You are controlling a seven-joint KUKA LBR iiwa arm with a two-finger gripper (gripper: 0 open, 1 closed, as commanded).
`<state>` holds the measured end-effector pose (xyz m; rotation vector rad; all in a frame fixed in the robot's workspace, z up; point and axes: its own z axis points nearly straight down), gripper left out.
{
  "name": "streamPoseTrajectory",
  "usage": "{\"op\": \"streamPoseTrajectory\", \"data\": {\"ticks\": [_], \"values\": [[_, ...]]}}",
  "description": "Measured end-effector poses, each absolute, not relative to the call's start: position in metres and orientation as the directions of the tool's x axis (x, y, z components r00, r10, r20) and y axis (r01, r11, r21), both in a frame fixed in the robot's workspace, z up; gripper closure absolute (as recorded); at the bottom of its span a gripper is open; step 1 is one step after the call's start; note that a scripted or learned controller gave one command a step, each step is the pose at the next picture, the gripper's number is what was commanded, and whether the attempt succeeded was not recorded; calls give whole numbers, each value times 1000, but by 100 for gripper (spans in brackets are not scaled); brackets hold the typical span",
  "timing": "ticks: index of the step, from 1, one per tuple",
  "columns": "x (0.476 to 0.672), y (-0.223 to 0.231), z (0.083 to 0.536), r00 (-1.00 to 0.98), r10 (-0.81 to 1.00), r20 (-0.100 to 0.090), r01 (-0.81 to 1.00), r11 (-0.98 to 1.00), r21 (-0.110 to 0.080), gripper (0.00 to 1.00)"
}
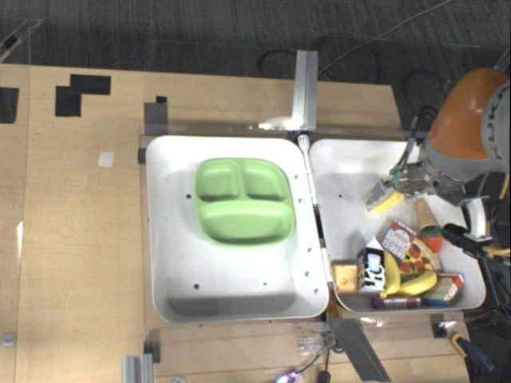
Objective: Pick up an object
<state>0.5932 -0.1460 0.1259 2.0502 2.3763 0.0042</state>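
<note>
My view: left bin [168, 238] holding a green divided tray [242, 200], right bin [343, 174] with toy food [407, 266] heaped at its near corner, gripper [389, 191] above a yellow piece [385, 202], jaw state I cannot tell.

The scene is evenly and brightly lit from above. Soft shadow is cast inside the near wall of the left bin [231, 306], and a glare spot is seen on the metal post [305, 86] at its far edge. Small items in the right bin [343, 174] are rendered slightly soft.
</note>
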Motion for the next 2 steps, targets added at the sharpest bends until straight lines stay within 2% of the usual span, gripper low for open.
{"op": "streamPoseTrajectory", "data": {"ticks": [1,2], "values": [[615,-145,90,-180,984,-4,984,180,13,0],[617,-143,103,-181,983,-3,983,181,20,100]]}}
